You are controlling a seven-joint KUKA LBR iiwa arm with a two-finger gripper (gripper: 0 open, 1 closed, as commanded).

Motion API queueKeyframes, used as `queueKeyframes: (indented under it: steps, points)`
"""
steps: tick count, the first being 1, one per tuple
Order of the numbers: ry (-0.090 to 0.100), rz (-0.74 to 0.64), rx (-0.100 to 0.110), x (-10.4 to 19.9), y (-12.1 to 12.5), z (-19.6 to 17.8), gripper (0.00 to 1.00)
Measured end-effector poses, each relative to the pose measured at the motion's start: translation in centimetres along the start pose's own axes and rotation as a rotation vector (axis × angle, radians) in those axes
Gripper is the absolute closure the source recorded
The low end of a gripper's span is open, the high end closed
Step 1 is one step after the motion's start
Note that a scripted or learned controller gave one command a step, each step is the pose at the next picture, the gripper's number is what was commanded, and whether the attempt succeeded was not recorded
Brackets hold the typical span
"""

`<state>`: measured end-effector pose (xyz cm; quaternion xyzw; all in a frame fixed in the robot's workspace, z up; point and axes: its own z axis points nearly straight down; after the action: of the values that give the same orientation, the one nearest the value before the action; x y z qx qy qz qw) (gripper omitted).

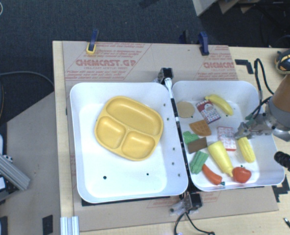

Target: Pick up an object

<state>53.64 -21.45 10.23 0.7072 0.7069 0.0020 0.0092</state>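
The arm (284,102) reaches in over the bench's right edge, claw (246,129) low in the right bin (242,87), beside the corn cob (246,149) near the bin's right edge; its opening cannot be told

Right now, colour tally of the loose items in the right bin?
Yellow: 3 (banana, corn, long yellow piece)
Red: 2 (tomato, red-orange pepper)
Green: 2 (pieces)
Brown/tan: 3 (round, toast, dark square)
Printed red-white packs: 2 ()
Total: 12
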Motion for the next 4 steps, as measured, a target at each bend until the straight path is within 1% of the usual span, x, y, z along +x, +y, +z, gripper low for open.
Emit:
queueKeyframes:
  steps: [1,2,3,4]
  points:
    - [0.007,-0.002,0.009,0.1,0.5,-6.4,1.0]
    - [0.007,-0.002,0.009,0.0,0.7,-11.7,1.0]
    - [0.012,-0.005,0.017,5.3,1.7,-10.8,1.0]
    - [0.014,-0.007,0.018,10.8,2.5,-10.1,1.0]
